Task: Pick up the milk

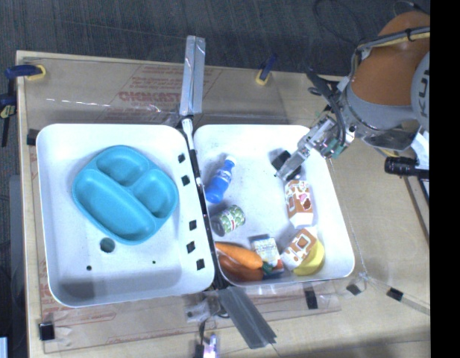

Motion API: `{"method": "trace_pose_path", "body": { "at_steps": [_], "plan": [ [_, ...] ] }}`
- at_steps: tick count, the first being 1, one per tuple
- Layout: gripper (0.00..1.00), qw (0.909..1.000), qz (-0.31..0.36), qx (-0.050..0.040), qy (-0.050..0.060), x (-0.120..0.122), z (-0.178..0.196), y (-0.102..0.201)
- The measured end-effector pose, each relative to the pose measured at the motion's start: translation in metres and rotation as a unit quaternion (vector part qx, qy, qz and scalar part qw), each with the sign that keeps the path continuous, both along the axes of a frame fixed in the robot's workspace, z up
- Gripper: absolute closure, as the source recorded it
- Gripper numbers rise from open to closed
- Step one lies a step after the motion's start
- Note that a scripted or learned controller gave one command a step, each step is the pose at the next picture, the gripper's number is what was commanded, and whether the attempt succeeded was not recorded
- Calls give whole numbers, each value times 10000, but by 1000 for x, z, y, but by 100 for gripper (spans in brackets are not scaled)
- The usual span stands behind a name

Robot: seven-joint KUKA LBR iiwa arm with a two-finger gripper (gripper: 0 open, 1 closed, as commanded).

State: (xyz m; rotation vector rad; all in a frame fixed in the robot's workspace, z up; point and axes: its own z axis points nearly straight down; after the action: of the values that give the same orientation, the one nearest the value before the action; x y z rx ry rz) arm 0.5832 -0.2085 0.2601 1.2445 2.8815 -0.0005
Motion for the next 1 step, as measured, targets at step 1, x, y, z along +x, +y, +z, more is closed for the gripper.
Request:
{"method": "trace_pose_path", "body": {
  "at_steps": [1],
  "plan": [
    [0,9992,403,4,16,1,20,0]
  ]
}}
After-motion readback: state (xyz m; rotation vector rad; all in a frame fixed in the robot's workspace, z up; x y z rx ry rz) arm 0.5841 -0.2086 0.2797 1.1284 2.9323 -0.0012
